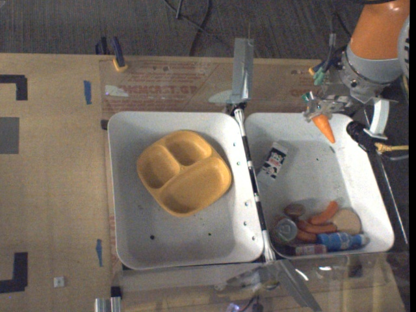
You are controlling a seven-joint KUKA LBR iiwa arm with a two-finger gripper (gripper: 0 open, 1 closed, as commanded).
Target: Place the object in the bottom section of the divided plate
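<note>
A yellow divided plate (184, 172) lies in the left bin (130, 226), with two small sections at its far side and one large section nearer the camera. My gripper (321, 111) hangs over the far edge of the right bin (354, 174), well to the right of the plate. It is shut on an orange toy carrot (325, 128), whose thick end sits between the fingers and whose tip points down toward the bin floor.
In the right bin lie a small white carton (274, 161) and, in its near corner, a pile with a can (285, 229), sausages (318, 226), a bread slice (346, 221) and a blue bottle (338, 241). A metal bracket (242, 70) stands behind the bins.
</note>
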